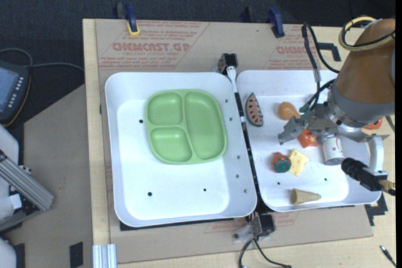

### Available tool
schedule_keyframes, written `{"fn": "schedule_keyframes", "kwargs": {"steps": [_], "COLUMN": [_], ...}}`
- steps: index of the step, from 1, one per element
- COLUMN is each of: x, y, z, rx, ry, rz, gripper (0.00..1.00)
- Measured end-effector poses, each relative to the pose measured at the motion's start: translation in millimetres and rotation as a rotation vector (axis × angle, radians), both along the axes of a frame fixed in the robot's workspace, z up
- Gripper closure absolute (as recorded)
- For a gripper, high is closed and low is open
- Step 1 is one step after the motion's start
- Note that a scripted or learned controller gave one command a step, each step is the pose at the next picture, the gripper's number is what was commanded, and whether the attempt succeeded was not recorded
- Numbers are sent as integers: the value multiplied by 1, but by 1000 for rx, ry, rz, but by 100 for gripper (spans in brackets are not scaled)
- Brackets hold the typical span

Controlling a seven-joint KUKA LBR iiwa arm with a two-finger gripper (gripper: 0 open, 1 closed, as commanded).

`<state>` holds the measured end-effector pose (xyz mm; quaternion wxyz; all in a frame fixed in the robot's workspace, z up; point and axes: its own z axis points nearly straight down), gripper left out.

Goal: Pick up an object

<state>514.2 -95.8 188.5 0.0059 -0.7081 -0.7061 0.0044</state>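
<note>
Camera view — gripper (297, 130) over right bin (270, 191) | ridged cone (304, 196) | smooth green divided plate (186, 126)

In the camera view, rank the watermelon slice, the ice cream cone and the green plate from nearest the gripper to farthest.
From the gripper:
1. Watermelon slice, by the right bin's left wall.
2. Ice cream cone, near that bin's front edge; close to the first.
3. Green plate, in the left bin.

Even overhead light is washing both white bins (125, 185) bright, nearly glaring left of the gripper (300, 130). Soft shadows are pooling beneath it. Edges are blurring slightly; the dark floor beyond is staying dim.
</note>
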Motion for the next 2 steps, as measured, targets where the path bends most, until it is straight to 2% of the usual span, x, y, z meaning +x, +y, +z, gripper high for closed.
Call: {"fn": "schedule_keyframes", "kwargs": {"steps": [1, 2], "x": [3, -1], "y": [0, -4], "z": [7, -37], "rx": [-2, 0], "ry": [-14, -8], "rz": [3, 1], "gripper": [0, 0]}}
